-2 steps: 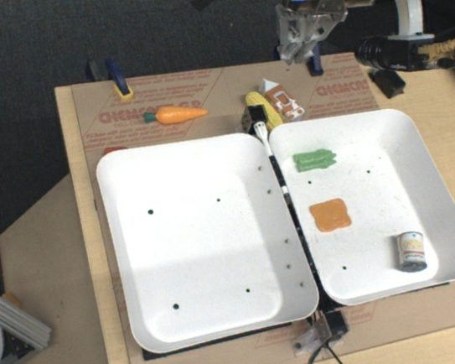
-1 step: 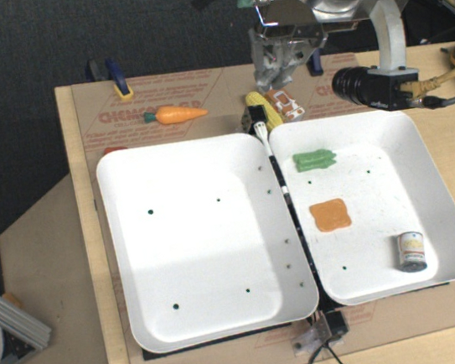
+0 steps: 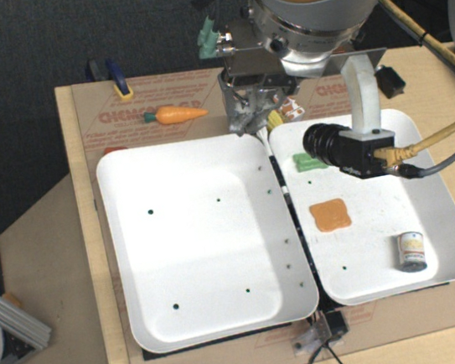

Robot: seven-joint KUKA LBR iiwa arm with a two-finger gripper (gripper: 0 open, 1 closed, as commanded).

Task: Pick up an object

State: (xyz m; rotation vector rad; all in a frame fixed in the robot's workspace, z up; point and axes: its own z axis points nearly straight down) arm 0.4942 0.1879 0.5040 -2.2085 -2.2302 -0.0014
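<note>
My gripper hangs over the far edge of the bench, at the seam between the two white bins. The right bin holds a flat orange-brown piece near its middle. A small upright can with a pale label stands at its near right. A green block lies at its far left, partly hidden by the robot's own hardware. A small white and red item sits just right of the gripper, past the bin's far rim.
The left bin lies beside the right one. A toy carrot rests on the cardboard behind the left bin. A blue and yellow clamp grips the cardboard's far edge. The arm's large body overhangs the far right.
</note>
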